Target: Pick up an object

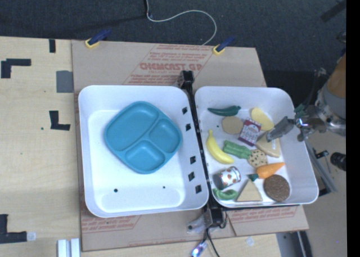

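— Where is the gripper (pixel 279 130)?

— At the right side of the frame, over the right bin (pixel 284 97), low above a pale wedge (pixel 270 148) beside the cookie (pixel 257 157).

— Its fingers?

— I cannot tell whether they are parted or closed; nothing visibly sits between them.

— And the other objects?

— Banana (pixel 215 149), carrot (pixel 269 169) and brown patty (pixel 277 187) lie in that bin. The blue divided plate (pixel 143 136) rests in the left bin (pixel 90 138).

Arm (pixel 337 101) cut off at right edge | gripper (pixel 279 130) fingertips blurred | cracker (pixel 271 148) partly hidden beneath gripper
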Robot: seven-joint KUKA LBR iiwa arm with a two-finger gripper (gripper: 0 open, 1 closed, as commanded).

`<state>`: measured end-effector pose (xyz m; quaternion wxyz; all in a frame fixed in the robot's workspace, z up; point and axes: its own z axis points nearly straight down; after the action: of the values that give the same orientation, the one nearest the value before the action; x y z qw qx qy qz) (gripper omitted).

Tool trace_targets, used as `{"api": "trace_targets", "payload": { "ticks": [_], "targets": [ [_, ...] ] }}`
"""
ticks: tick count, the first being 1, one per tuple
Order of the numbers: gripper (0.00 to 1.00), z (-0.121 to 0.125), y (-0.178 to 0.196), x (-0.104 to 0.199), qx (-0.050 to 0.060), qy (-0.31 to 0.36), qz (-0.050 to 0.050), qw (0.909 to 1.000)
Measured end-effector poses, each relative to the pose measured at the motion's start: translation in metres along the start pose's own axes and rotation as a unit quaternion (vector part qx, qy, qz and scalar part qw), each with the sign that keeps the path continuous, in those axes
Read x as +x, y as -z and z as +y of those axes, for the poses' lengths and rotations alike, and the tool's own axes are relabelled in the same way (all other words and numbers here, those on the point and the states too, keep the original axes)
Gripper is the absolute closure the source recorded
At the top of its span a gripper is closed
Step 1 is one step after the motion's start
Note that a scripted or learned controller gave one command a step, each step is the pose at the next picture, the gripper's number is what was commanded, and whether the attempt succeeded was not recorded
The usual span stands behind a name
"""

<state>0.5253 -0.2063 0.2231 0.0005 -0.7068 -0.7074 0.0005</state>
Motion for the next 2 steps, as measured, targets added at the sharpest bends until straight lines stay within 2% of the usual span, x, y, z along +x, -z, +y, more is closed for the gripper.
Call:
{"api": "trace_targets", "payload": {
  "ticks": [1, 2],
  "targets": [
    [0.00, -0.0423, 0.1267, 0.0595, -0.004, 0.003, 0.000, 1.0000],
    [1.00, -0.0411, 0.1301, 0.0572, 0.000, 0.001, 0.000, 1.0000]
  ]
}}
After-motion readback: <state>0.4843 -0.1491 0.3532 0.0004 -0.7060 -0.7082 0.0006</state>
